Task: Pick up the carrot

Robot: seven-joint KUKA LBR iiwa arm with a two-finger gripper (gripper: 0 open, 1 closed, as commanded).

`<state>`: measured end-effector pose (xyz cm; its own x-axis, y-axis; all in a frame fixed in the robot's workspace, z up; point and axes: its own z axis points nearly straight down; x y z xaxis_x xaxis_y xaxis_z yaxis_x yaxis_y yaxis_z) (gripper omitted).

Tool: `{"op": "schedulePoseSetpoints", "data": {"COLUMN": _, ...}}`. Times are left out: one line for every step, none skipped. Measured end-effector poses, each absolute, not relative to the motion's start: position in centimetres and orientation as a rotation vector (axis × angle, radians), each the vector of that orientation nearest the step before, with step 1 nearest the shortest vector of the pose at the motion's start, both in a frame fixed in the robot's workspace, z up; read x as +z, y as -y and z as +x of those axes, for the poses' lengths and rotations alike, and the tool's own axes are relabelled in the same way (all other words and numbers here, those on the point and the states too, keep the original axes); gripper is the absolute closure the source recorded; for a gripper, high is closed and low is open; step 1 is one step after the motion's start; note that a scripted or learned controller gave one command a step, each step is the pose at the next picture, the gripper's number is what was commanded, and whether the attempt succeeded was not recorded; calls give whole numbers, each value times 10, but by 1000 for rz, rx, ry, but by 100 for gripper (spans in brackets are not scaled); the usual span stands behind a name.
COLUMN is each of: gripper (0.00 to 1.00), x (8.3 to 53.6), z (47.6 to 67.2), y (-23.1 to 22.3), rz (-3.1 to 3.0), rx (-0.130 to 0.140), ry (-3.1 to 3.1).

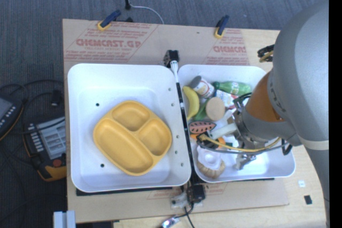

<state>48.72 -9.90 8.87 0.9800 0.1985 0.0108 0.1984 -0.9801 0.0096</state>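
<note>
In right bin point(278, 171), carrot point(212, 141) (mostly hidden) lies roughly left-right; jaws' state unclear.

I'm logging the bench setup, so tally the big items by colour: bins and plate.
White bins: 2, left bin and right bin
Yellow divided plate: 1
Total: 3

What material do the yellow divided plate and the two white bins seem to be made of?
The yellow divided plate looks like moulded plastic with a matte finish: uniform colour, soft rounded compartment edges. The white bins also appear to be plastic, smooth and slightly glossy, with rounded corners and thin rims; coated metal cannot be excluded.
</note>
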Motion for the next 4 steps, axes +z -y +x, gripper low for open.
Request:
{"op": "schedulePoseSetpoints", "data": {"gripper": 0, "x": 88, "z": 520, "y": 97, "rz": 3124, "rx": -1, "ry": -315}}
{"op": "schedulePoseSetpoints", "data": {"gripper": 0, "x": 90, "z": 486, "y": 100, "rz": 3123, "rx": 10, "ry": -313}}
{"op": "schedulePoseSetpoints", "data": {"gripper": 0, "x": 88, "z": 562, "y": 120, "rz": 3124, "rx": 5, "ry": -317}}
{"op": "schedulePoseSetpoints", "data": {"gripper": 0, "x": 89, "z": 523, "y": 99, "rz": 3119, "rx": 15, "ry": -312}}
